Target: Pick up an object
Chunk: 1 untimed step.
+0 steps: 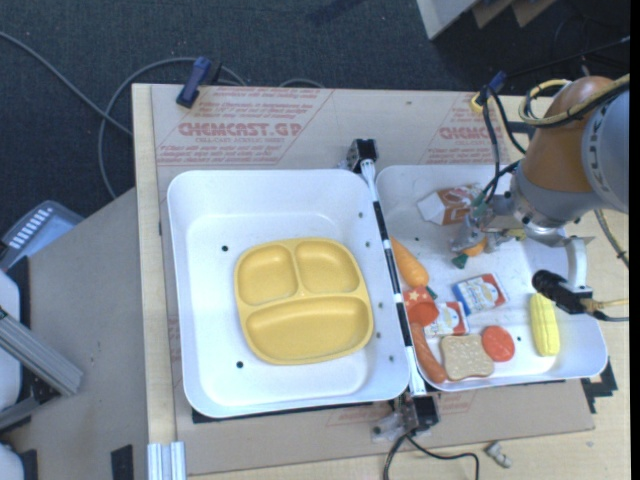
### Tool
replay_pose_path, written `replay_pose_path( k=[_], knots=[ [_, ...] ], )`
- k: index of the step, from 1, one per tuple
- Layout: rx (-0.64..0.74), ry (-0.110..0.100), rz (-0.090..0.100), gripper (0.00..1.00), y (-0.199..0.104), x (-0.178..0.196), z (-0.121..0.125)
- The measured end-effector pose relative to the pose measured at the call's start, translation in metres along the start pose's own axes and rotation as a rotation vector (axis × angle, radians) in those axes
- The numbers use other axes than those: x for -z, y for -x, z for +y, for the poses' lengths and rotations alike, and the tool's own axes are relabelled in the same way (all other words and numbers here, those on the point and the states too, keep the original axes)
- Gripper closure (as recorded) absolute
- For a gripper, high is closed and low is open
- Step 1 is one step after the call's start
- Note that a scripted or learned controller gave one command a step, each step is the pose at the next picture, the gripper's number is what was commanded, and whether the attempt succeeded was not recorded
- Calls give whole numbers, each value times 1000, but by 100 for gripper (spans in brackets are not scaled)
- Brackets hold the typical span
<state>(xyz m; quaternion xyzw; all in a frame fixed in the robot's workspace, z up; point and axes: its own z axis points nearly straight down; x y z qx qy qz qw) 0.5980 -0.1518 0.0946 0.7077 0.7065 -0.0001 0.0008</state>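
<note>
My gripper [479, 232] hangs over the upper middle of the right bin [590, 353], reaching in from the right under the grey and orange arm [560, 158]. Just below it lies a small orange and green piece [466, 258], and a white and brown carton [447, 206] lies to its upper left. I see nothing clearly between the fingers. An orange carrot [407, 264] lies along the bin's left wall. Lower down are a blue and white carton [478, 293], a slice of toast [467, 356], a red tomato slice [497, 343] and a yellow corn cob [543, 324].
The left bin [200, 228] holds a yellow divided plate [303, 299]. A red and white packet [428, 314] and an orange sausage [428, 360] lie by the right bin's left wall. Cables run over the bench at the upper right.
</note>
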Motion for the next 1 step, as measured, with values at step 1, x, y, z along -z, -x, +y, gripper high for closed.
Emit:
replay_pose_path(
  k=[1],
  knots=[
    [3, 1, 2, 100, -77, 98, -15]
  ],
)
